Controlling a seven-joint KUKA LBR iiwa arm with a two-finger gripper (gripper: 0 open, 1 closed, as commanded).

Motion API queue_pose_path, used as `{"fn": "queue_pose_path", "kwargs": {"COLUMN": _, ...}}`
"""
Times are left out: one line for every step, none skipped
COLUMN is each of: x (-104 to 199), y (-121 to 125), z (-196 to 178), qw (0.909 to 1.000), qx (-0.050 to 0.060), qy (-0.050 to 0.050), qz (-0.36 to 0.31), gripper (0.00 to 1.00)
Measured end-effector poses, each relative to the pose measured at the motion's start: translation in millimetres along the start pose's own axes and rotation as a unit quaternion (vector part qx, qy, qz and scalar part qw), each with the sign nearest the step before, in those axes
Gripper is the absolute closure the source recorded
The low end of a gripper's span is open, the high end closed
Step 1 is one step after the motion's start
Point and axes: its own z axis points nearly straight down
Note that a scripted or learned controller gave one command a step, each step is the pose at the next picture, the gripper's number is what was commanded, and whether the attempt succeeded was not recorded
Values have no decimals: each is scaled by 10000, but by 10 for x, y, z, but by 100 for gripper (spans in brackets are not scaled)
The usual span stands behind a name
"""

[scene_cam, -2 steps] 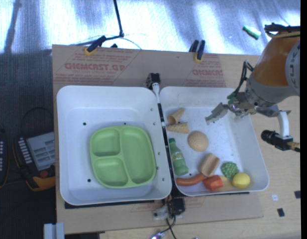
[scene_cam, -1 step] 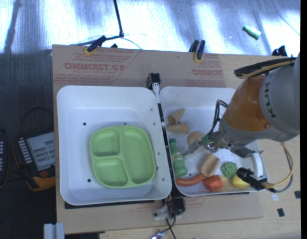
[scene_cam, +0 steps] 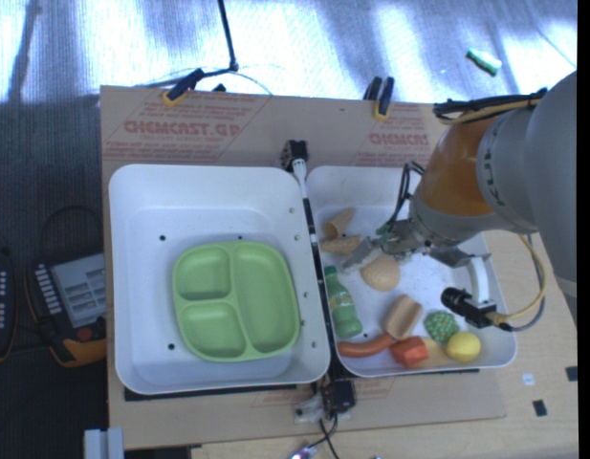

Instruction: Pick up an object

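Nearest the camera, an orange plastic carrot point(scene_cam: 363, 345) and red plastic tomato point(scene_cam: 410, 352) are lying along the right white bin's point(scene_cam: 501, 354) front wall. Grey arm is reaching in from the right, gripper point(scene_cam: 392, 240) hanging low over a beige rounded toy point(scene_cam: 381, 273) mid-bin (jaw state: cannot tell). Left white bin point(scene_cam: 142, 199) is holding a green divided plastic plate point(scene_cam: 235, 300), bare floor around it.
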Motion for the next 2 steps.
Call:
{"fn": "queue_pose_path", "kwargs": {"x": -13, "y": 0, "z": -102, "qw": 10000, "qx": -2, "qy": -11, "qz": 11, "gripper": 100}}
{"fn": "queue_pose_path", "kwargs": {"x": 650, "y": -29, "z": -916, "qw": 9933, "qx": 32, "qy": 13, "qz": 1159, "gripper": 100}}
